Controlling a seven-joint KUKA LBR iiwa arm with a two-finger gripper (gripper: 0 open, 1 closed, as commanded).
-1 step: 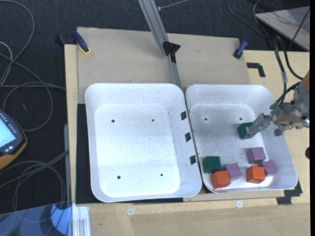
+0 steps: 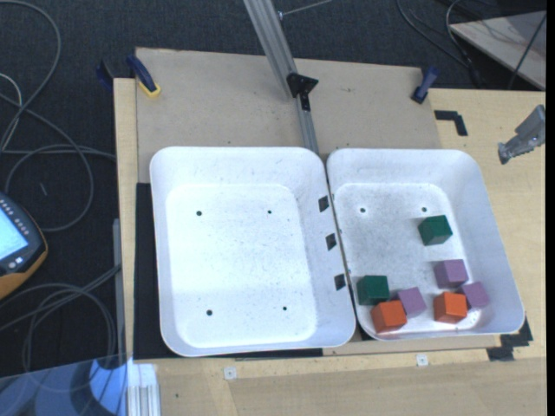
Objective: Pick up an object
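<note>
Blocks are all in the right bin point(image 2: 486, 224), seven of them, none near the gripper point(image 2: 520, 143). Gripper sits at the right edge of the view, above and outside the bin's far right corner, well apart from every block. Nothing between the fingers. Whether they're apart or together: can't tell, only a grey fragment shows.

Largest first:
- Bench point(image 2: 217, 94): tan board, blue clamps at the far corners, metal rail point(image 2: 273, 37) running down to the gap between bins.
- Left bin point(image 2: 165, 232): white, speckled, four small dark holes in its floor.
- Right bin: same kind, touching the left bin along the middle.
- Green block point(image 2: 435, 230): alone, mid-right of the bin, closest block to the gripper but still well apart.
- Second green block point(image 2: 374, 289): near the left wall, near end.
- Orange block point(image 2: 389, 315): just in front of that green, touching or nearly.
- Second orange block point(image 2: 450, 306): near-right corner area.
- Purple block point(image 2: 450, 272): just behind the right orange one.
- Purple block point(image 2: 411, 301): between the two orange ones.
- Purple block point(image 2: 475, 295): just right of the right orange one, smallest showing.
</note>
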